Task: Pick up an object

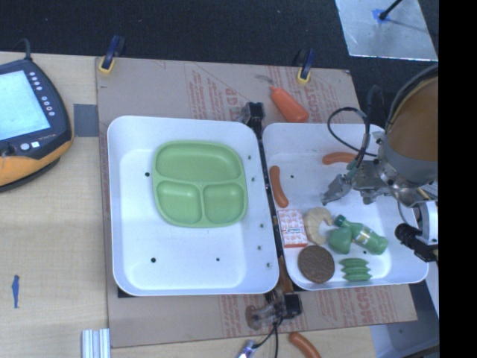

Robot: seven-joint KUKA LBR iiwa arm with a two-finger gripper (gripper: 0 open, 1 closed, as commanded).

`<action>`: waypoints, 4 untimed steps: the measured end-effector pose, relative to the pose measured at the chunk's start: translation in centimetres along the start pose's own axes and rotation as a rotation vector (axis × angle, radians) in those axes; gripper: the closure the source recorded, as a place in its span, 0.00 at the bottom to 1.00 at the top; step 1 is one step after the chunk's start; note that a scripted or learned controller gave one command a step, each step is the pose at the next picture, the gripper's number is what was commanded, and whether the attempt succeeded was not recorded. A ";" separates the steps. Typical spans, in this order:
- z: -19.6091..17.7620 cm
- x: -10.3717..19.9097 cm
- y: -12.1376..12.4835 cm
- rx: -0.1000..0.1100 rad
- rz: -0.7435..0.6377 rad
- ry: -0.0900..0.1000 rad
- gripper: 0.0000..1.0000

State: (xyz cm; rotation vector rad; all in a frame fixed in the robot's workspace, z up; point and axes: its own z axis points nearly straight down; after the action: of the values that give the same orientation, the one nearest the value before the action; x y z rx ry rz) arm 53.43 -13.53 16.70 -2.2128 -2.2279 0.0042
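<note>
Now, from the fixed camera above the bench, the left bin (127, 267) holds a green divided tray (200, 183) lying flat toward its far half, and the right bin (298, 142) holds all the small things. The arm (411, 129) reaches over the right bin's right edge, and its gripper (339, 190) hangs near the bin's middle, tilted toward the divider between the bins. Whether it is spread or pressed together cannot be told from this slant, and nothing shows clearly in its grasp.

Candidates lie all around it. A sausage (279, 186) rests along the bin's left edge by the divider, a second sausage (340, 157) lies toward the far edge just beyond the gripper, and a red-and-white packet (291, 227) sits at the left edge nearer the front. Beside the packet is a pale curved piece (319, 223), then a green bottle (355, 236) lying on its side, with a brown round cookie (317, 263) and a green ridged piece (356, 268) at the front edge. An orange carrot (288, 105) lies outside the bins on the cardboard past the far edge.

To pick well, I would choose a piece standing apart, such as the far sausage, rather than the crowded front cluster. Closing across its narrow width and descending squarely to the bin floor should keep neighbours from being nudged.
</note>
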 end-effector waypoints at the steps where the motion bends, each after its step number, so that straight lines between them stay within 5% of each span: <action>1: 7.6 -1.8 6.9 0.002 0.001 0.000 0.00; 2: 7.5 -4.5 12.2 0.001 0.002 0.002 0.00; 3: 4.6 -7.8 12.2 -0.001 0.004 0.001 0.00; 4: 7.5 2.9 12.2 0.002 0.001 0.002 0.00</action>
State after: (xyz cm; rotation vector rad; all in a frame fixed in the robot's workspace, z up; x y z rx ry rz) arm 65.60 -10.58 9.14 -2.2120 -2.2245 0.0043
